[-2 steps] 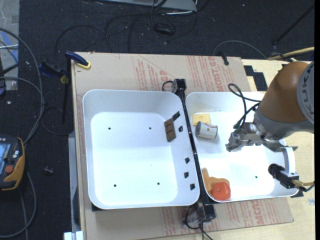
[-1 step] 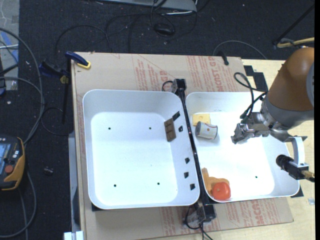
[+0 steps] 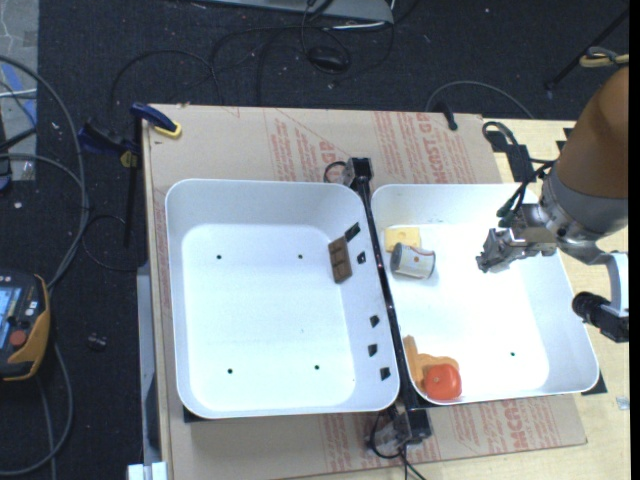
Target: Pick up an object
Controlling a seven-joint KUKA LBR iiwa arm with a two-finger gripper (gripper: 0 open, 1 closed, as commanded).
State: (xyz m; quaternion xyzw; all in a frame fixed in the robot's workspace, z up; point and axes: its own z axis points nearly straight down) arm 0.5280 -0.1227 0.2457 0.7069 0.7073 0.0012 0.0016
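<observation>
Two bins: right bin (image 3: 560, 308) holds cup (image 3: 412, 261), tomato (image 3: 441, 380).

I see white bins (image 3: 200, 268), brown bench board (image 3: 250, 138) with red print, yellow block (image 3: 404, 237), grey cup (image 3: 411, 260), red ball (image 3: 441, 380) against orange piece (image 3: 421, 361), brown bar (image 3: 340, 260), orange-banded grey arm (image 3: 600, 158).

Both bins, left (image 3: 200, 208) and right (image 3: 560, 318), look like smooth white plastic with a slight sheen. Surface (image 3: 250, 133) is matt tan cardboard or board with red print. Tomato (image 3: 442, 380) is glossy red; small cylinder (image 3: 412, 261) looks dull grey metal; floor (image 3: 90, 58) dark, rough carpet.
</observation>
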